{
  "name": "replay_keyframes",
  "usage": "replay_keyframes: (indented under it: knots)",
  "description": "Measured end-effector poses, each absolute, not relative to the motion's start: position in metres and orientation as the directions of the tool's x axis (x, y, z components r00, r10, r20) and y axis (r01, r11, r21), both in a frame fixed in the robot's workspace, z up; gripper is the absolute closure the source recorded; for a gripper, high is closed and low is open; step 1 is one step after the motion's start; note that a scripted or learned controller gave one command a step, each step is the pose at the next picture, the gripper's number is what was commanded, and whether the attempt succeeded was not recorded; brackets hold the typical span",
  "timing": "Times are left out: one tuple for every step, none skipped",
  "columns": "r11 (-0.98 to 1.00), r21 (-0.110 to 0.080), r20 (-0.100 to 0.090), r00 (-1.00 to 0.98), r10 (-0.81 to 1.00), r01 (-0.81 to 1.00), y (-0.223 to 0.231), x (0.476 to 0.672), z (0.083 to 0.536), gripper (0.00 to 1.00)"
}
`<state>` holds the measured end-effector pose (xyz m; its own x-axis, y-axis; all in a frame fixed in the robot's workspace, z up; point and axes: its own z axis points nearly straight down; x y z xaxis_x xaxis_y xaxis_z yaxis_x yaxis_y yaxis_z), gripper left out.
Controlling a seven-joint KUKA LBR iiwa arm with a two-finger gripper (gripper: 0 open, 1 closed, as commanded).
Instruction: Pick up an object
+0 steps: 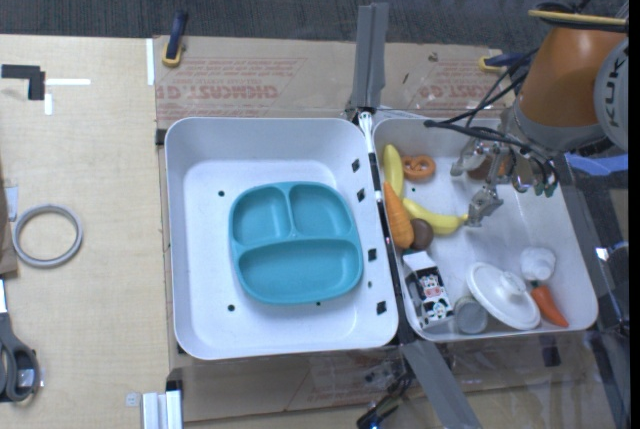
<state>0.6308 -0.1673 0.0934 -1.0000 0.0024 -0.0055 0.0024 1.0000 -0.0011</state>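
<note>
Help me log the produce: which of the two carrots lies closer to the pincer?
The carrot along the right bin's left wall, beside the bananas, is closer to the pincer. The other carrot lies by the white lid, near the front right corner.

Arm: showing a grey casing at the view's right edge.
Band: glowing orange, rounded and glossy, sitting above the wrist.
Cables: trailing black from the wrist area, with one thin line running up to the top right.
End effector: showing bare silvery metal, small fittings and green touches on its side.
</note>
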Motion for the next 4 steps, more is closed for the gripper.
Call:
replay_keyframes:
  knots:
    - [1.000, -0.002, -0.014, -0.999, 0.029, 0.029, -0.133, 0.512, 0.095, 0.00]
    - [0.997, 0.000, -0.004, -0.997, 0.077, 0.077, -0.106, 0.555, 0.092, 0.00]
    - [0.960, 0.000, -0.003, -0.960, 0.281, 0.281, -0.094, 0.579, 0.092, 0.00]
    - [0.867, 0.002, -0.010, -0.867, 0.498, 0.498, -0.104, 0.551, 0.095, 0.00]
